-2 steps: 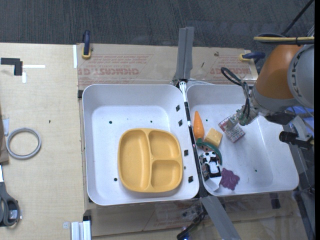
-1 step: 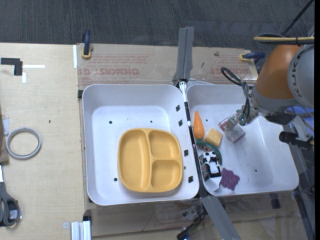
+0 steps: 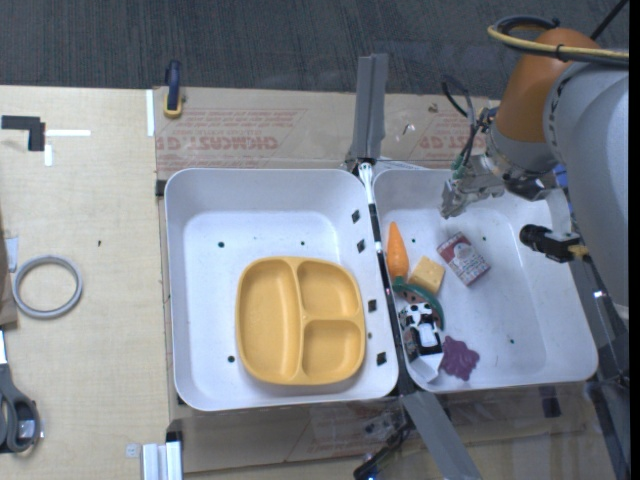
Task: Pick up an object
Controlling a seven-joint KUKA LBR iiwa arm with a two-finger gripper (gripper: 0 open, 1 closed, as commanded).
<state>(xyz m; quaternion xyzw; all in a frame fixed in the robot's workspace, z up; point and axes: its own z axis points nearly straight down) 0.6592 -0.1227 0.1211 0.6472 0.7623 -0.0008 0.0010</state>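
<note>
Orange carrot (image 3: 397, 249) lay against the left wall of the right bin (image 3: 560, 348), tip pointing away from the camera. Just beside it sat a yellow cheese-like block (image 3: 428, 274), and right of that a small red-and-white packet (image 3: 464, 259), lying flat. Toward the near corner: a black-and-white cow figure (image 3: 421, 326) with something green (image 3: 412, 291) at its far end, and a purple piece (image 3: 459, 357) close by. Most items were crowded along the divider; the packet stood a little more open to approach.

Gripper (image 3: 456, 202) hung above the bin's far-left region, above and apart from the packet, nothing between its fingers that I could make out. Whether the fingers were spread or closed, could not tell; too small and dark. Judged the pick not yet begun; which object the program meant was unclear.

Left bin (image 3: 200, 218) held a yellow three-compartment plate (image 3: 299, 320), sitting level. On the desk (image 3: 90, 208) to the left: a grey ring (image 3: 44, 286), a black-and-white bracket (image 3: 35, 132), scissor handles (image 3: 15, 418) at the edge. A blue-and-yellow clamp (image 3: 174, 91) pinned the cardboard sheet (image 3: 260, 133) under the bins, presumably to keep it from shifting.
</note>
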